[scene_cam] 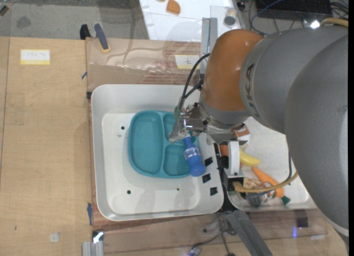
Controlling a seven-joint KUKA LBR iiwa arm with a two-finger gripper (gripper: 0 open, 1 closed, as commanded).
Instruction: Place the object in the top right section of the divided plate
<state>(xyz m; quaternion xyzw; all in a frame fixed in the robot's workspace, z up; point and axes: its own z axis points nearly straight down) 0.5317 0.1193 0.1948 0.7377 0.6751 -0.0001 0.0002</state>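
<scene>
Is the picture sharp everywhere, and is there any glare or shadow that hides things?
Camera view: the large grey arm with orange band is close to the lens and soft; the teal divided plastic plate and blue plastic bottle are reasonably sharp; a pale reflection lies on the clear sheet behind the left shallow white bin; shadows are mild.

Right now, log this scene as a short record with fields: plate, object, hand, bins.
plate: teal divided plate, lying flat in the left white bin
object: blue bottle, lying over the plate's right edge, near its lower right section
hand: hand at the top end of the bottle, above the plate's right side; grip on the bottle not clear
right bin: right white bin with a banana, a carrot and other small items
task status: bottle not yet in the top right section
</scene>
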